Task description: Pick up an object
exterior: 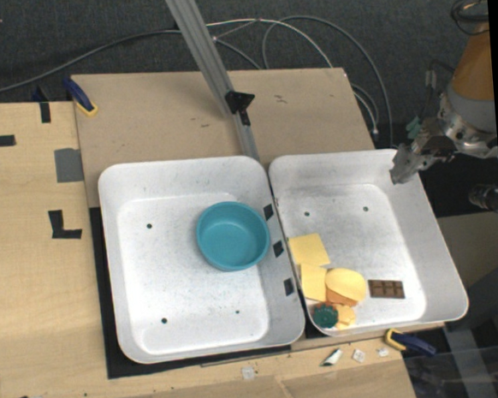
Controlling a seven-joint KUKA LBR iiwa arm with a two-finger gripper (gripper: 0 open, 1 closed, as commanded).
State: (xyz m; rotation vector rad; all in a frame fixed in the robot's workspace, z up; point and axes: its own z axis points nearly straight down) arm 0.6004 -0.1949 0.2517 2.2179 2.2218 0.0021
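A teal bowl sits in the left bin, toward its right side. In the right bin, near the front left, lie two pale yellow flat pieces, a yellow and orange round object, a small teal object and a brown chocolate-like bar. My gripper hangs at the right bin's far right corner, well away from all of these. Nothing shows between its fingers.
A slanted metal post rises behind the bins. Cables loop at the back. Blue and yellow clamps sit at the board's far left corner and at its front edge.
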